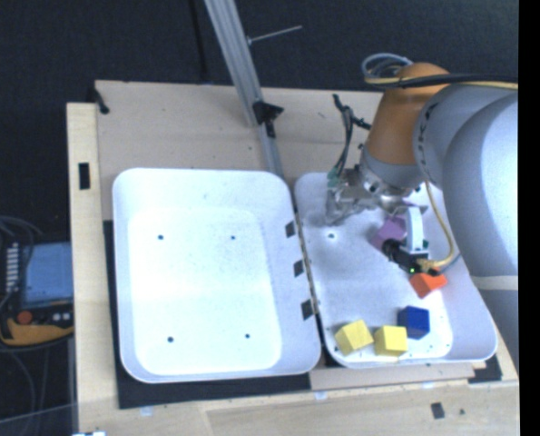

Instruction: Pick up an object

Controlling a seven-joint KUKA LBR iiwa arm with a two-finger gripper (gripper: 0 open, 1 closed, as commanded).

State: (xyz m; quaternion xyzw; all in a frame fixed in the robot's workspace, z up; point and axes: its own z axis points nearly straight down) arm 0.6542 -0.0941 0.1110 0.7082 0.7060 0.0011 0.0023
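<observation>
My gripper point(336, 205) hangs low over the far left corner of the right bin point(360, 275), with the grey arm and its orange band rising behind it. A purple block point(392, 232) lies just right of the gripper, partly under the wrist. An orange block point(427, 284) rests by the bin's right wall. Near the front wall sit a blue block point(415, 321) and two yellow blocks point(353, 336) point(391, 339). Nothing shows clearly in the gripper.
The left bin point(133, 243) is a white tray next to the right one. A slanted metal rail point(238, 57) runs behind the bins. A blue device and cables point(43, 275) lie off the bench's left side.
</observation>
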